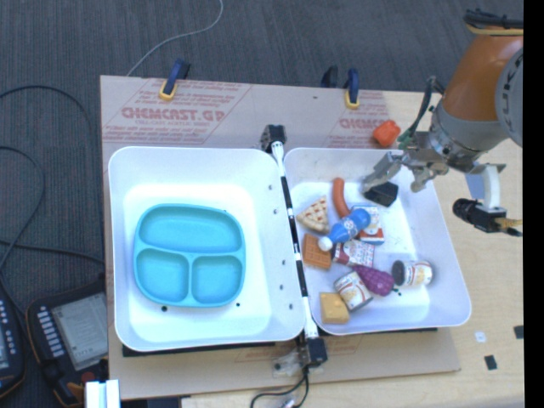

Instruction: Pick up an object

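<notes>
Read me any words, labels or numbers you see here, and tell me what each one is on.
"GIEMCAST.GP", red print, roughly as it reads, on the brown board behind the left bin.
Red print on the board near the right clamp: partly hidden, unreadable.
Labels on the small can and carton: too small to read.

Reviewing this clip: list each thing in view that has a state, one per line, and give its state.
gripper: above the right bin's far side, holding nothing visible
blue tray: flat in the left bin, compartments bare
sausage: lying in the right bin
waffle: lying flat by the divider
blue bottle: on its side
small can: tipped on its side
white jar: on its side
orange ball: outside the bins, on the board
</notes>
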Tool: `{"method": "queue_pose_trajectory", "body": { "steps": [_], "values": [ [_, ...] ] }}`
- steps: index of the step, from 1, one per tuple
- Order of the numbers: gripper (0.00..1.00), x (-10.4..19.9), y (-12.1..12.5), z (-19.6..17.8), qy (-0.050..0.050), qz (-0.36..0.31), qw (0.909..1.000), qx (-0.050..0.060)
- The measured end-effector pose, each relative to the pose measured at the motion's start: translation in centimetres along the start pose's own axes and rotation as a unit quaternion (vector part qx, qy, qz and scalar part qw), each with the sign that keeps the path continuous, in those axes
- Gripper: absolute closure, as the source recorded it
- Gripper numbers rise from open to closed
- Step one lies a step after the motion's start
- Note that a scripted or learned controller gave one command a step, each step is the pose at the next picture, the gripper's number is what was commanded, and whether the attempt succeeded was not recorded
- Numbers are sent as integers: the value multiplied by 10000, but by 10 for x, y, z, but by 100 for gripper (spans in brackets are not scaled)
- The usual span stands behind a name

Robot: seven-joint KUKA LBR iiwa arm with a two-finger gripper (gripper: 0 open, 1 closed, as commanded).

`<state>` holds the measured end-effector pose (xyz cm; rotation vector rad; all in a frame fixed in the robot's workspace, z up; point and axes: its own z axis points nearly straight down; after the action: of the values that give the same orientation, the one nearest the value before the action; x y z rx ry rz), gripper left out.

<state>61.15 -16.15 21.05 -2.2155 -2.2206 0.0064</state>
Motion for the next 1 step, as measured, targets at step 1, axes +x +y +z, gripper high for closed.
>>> {"method": "queue_pose_trajectory", "body": {
  "steps": [1],
  "values": [
    [0,1,-21,119,0,4,10000,-7]
  ]
}}
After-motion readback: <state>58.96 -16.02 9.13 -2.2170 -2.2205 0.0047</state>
